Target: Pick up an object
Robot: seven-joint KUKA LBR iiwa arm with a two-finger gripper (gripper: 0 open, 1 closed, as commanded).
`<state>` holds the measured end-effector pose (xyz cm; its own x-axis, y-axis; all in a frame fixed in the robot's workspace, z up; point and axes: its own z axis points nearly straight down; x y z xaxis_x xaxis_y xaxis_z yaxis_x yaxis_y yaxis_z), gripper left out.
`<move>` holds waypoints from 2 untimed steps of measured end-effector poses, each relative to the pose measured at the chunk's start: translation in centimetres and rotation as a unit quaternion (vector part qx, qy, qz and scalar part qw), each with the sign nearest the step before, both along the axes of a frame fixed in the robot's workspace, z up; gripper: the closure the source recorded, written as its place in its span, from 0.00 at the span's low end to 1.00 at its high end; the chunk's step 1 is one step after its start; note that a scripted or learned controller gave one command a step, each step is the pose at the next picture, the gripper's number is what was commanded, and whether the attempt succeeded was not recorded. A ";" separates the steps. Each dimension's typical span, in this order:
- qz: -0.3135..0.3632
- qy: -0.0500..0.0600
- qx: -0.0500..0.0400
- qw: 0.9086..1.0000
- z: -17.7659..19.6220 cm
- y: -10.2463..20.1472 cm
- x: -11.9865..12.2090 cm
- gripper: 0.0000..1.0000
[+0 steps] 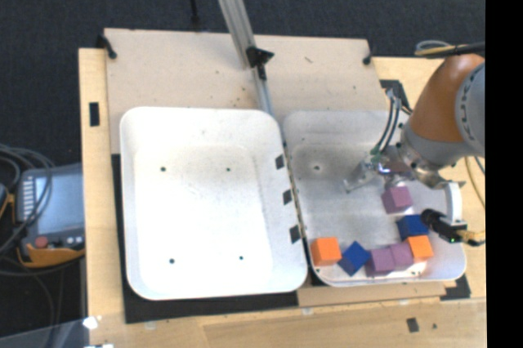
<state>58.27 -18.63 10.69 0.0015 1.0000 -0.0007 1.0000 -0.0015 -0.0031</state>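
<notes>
My gripper (365, 175) hangs low over the middle of the right bin (327, 142), its metal fingers pointing left with a gap between them and nothing in it. A purple cube (397, 198) lies just to the right of and below the fingers, apart from them. Along the bin's near edge sit an orange cube (327, 250), a blue cube (355, 257), two purple cubes (391, 259), another orange cube (420, 247) and a blue cube (413, 225).
The left bin (204, 199) stands beside the right one. A slanted aluminium post (233, 3) rises behind the bins. A screen device (45, 203) with cables lies off the bench's left side.
</notes>
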 end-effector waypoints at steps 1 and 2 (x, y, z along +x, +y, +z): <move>-0.001 -0.002 -0.001 1.000 -0.9 -0.1 0.1 0.00; -0.004 -0.005 -0.001 1.000 0.3 -0.2 0.2 1.00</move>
<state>58.48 -18.86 10.99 0.0093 1.0000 -0.0023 0.9999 -0.0093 0.0060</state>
